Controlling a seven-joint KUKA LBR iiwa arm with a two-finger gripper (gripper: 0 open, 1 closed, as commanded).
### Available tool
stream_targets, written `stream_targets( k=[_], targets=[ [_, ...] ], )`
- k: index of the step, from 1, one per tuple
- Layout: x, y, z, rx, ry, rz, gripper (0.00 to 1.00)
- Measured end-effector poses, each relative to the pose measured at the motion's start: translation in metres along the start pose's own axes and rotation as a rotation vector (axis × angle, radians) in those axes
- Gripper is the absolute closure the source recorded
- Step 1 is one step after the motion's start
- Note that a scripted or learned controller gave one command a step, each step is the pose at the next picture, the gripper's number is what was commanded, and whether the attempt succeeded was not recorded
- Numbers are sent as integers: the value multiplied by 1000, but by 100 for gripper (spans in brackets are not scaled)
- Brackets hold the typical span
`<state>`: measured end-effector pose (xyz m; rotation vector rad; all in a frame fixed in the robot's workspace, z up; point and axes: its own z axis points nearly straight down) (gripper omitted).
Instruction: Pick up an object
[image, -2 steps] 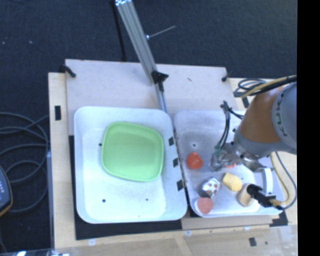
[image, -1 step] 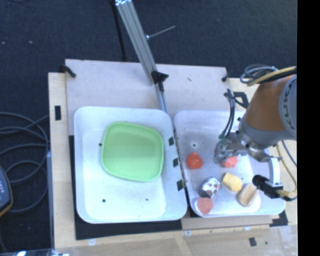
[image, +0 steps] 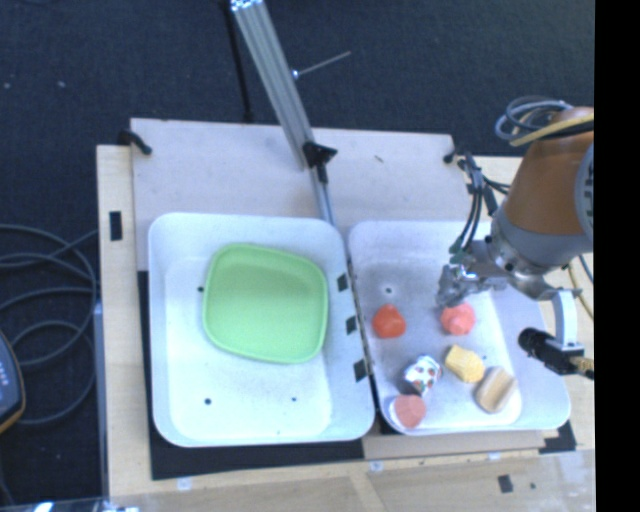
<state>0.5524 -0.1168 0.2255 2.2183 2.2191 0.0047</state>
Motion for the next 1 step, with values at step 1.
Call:
stream_targets(
  k=[1],
  targets=[
    [2,-7,-58,-1,0,0,100]
  ],
)
